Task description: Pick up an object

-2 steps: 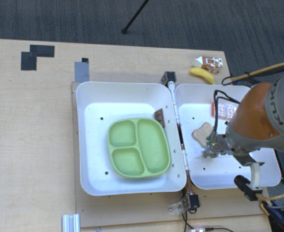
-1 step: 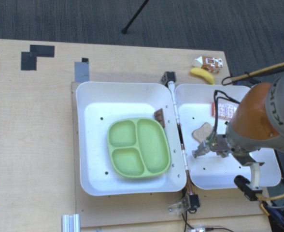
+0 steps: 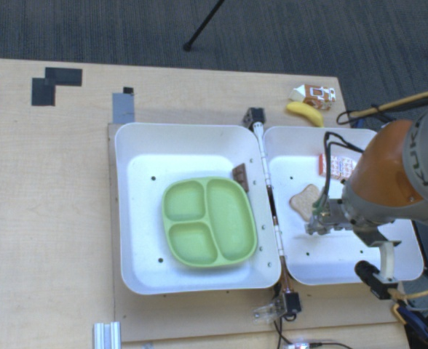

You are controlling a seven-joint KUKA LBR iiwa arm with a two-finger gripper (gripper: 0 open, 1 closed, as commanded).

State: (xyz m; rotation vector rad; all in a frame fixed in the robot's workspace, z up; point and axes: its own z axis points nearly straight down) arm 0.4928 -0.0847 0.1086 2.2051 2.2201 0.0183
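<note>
Gripper (image 3: 317, 220) hovers low in the right bin (image 3: 410, 264) beside the toast slice (image 3: 303, 201); whether it is open I cannot tell. Approach stage, probably; next it must settle over the slice and close.

Arm reaches in from right — claw (image 3: 317, 222) lowered, pointing down-left.

Left bin (image 3: 137, 217): I am seeing the green divided plate (image 3: 209, 222) filling its middle, leaving bare floor along the rear and left walls.
Right bin (image 3: 295, 264): the arm (image 3: 396, 177) is covering the right half; a bread slice (image 3: 305, 201) and a red-and-white packet (image 3: 336, 166) are lying near it; the front-left floor is lying open.
</note>
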